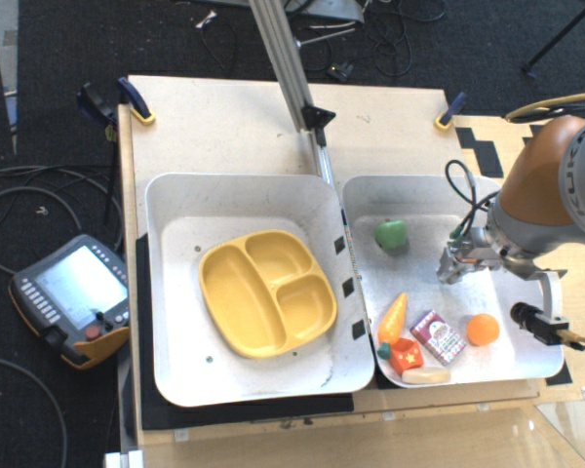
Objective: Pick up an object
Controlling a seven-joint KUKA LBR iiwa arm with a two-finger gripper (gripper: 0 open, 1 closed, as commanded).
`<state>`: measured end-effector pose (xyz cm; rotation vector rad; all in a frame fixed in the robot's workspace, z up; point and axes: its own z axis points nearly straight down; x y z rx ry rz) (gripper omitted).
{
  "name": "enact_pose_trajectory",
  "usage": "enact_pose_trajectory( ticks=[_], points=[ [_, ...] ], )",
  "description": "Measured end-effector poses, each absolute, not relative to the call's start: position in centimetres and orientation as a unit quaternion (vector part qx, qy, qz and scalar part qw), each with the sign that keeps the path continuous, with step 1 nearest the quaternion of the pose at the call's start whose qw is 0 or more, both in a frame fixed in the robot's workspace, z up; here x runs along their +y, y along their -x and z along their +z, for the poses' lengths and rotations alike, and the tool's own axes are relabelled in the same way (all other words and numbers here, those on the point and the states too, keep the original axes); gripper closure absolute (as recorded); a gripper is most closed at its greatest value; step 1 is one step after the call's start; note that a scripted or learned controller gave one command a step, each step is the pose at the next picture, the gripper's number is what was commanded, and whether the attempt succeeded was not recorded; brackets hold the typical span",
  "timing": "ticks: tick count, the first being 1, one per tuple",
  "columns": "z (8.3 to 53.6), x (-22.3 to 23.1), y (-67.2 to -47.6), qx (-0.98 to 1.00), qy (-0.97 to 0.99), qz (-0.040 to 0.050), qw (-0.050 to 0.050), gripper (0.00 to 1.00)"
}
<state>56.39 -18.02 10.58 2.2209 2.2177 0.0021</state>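
One gripper [452, 264] hangs above bare bin [526, 359] floor; finger state unclear. Approach step: next, align over one object.

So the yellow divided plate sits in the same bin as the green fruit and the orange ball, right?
Not quite. The camera view shows the yellow divided plate alone in the left bin; the green fruit and the orange ball lie in the right bin.

Arm [556, 178] cut off at the right edge; fingers [452, 266] too small to read.
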Motion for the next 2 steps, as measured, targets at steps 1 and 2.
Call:
enact_pose_trajectory(
  ticks=[1, 2],
  points=[
    [16.7, -18.5, -55.9, 0.706, -0.708, 0.0013, 0.003, 1.00],
    [22.0, -18.5, -56.1, 0.708, -0.706, 0.0015, 0.004, 1.00]
  ],
)
